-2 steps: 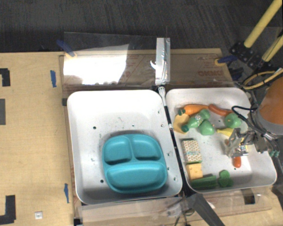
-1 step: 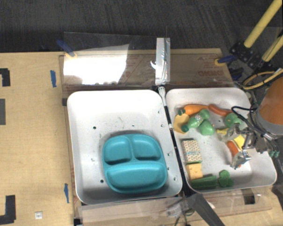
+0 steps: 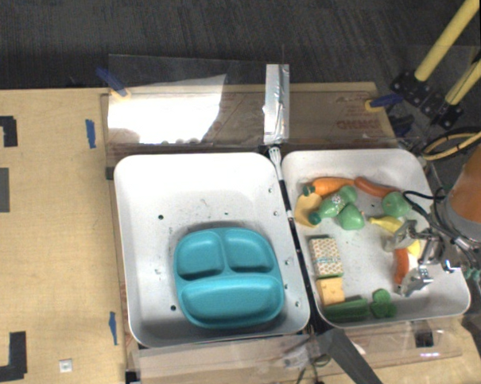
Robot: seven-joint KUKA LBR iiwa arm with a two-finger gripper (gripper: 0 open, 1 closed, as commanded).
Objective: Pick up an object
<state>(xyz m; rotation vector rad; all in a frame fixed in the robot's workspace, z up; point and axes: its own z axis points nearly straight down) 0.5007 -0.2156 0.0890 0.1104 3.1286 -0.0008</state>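
- Gripper [image 3: 422, 260] sits low over the right bin [image 3: 456, 301], near its right wall; whether the jaws are apart or together cannot be told.
- Just beside the gripper lie an orange-red piece [image 3: 400, 265] and a yellow piece [image 3: 385, 221].
- Further left in this bin: a cluster of green toys [image 3: 342, 207], a carrot [image 3: 332, 185], a red-orange piece [image 3: 374, 188], a patterned block [image 3: 326, 255] and a yellow cracker [image 3: 332, 290].
- A dark green piece [image 3: 347, 309] and a green piece [image 3: 381, 302] lie along the near wall.
- The left bin [image 3: 145, 191] holds a teal divided tray [image 3: 227, 277].
- Arm [image 3: 473, 193] enters from the right.
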